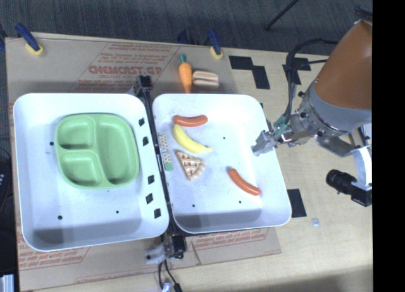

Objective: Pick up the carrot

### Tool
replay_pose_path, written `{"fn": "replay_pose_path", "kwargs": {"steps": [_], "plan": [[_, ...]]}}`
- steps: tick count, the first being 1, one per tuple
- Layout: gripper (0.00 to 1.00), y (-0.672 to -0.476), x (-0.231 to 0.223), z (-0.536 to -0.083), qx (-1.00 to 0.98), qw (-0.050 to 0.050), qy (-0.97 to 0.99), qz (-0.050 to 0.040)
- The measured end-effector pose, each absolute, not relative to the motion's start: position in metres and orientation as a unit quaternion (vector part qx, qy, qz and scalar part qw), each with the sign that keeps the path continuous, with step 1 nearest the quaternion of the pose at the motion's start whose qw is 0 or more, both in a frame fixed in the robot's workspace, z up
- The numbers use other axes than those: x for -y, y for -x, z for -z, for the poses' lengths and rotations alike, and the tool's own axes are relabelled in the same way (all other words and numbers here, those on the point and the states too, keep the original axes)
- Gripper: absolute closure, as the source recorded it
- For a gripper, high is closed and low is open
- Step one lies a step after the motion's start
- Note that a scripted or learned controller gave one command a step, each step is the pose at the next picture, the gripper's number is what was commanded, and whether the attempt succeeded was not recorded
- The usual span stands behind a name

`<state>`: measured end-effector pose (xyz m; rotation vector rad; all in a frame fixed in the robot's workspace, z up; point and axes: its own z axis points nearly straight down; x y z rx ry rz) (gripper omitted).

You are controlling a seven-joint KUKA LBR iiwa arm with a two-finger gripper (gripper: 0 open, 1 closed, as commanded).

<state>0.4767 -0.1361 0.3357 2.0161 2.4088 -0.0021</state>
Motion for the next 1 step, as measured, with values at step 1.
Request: {"fn": "replay_pose_path", "kwargs": {"steps": [1], "plan": [[1.0,-0.4761,0.1096,-0.2369,-0.8,-0.002,-0.601,0.001]]}}
